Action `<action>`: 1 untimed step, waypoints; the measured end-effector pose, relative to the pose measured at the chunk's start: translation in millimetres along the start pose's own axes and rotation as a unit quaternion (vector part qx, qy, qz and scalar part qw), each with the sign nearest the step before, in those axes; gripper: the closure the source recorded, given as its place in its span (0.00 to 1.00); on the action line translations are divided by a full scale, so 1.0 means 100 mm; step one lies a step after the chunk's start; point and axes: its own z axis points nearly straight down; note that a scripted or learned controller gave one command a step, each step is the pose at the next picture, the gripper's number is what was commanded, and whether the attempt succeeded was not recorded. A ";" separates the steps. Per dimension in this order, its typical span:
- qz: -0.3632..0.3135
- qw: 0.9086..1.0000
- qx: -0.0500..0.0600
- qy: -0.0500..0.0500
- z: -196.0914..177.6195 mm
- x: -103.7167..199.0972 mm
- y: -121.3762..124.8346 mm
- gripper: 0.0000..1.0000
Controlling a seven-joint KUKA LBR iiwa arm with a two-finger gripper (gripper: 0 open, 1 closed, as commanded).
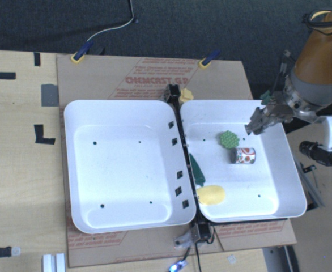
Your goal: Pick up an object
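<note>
**Arm poised over the right bin's far corner**

While the arm [313,67] reaches in from the right, its grey wrist slopes down and leftward from the orange band, ending in the gripper [255,126] above the far right part of the right bin [285,205]. The gripper's tip is dark and small at this slant, so how it is set cannot be told, and nothing can be seen caught in it.

Four things lie in the right bin. A green bumpy ball [229,139] sits just left of and below the gripper tip, near it but apparently apart. Just beside the ball, toward the near side, a small can [245,156] with a red and white label lies on its side. A dark green, slender object [197,170] lies along the bin's left wall by the divider between the two bins. A yellow, rounded object [211,195] rests at the near left corner, close to the green one's lower end.

The left bin [120,163] sits alongside on a cardboard sheet [149,81].
</note>
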 end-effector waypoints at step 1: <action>0.000 1.000 -0.009 -0.003 -1.42 -0.09 0.10 1.00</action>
